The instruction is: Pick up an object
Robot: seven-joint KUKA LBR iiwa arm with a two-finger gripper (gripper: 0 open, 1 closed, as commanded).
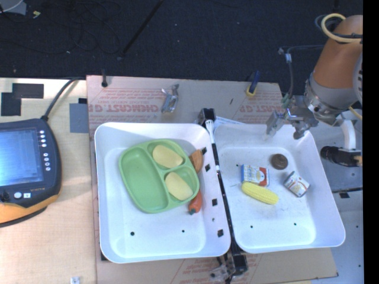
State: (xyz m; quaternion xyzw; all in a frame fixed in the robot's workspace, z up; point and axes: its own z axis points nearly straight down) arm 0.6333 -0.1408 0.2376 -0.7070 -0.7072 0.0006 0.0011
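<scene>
**Gripper open above the right bin's far edge**

We see the gripper [288, 125] hanging over the far rim of the right bin [331, 229], its two fingers spread apart with nothing between them. Below it in that bin lie a brown disc [279, 161], a small carton [254, 174], a corn cob [260, 193] just in front of the carton, and a small can [296, 184] to the disc's right. The left bin [112, 218] holds a green tray [133, 182] with two yellow pieces in it and a carrot [196, 203] at the tray's right edge.

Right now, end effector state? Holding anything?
End effector: open, holding nothing, hovering over the far rim of the right bin.
</scene>
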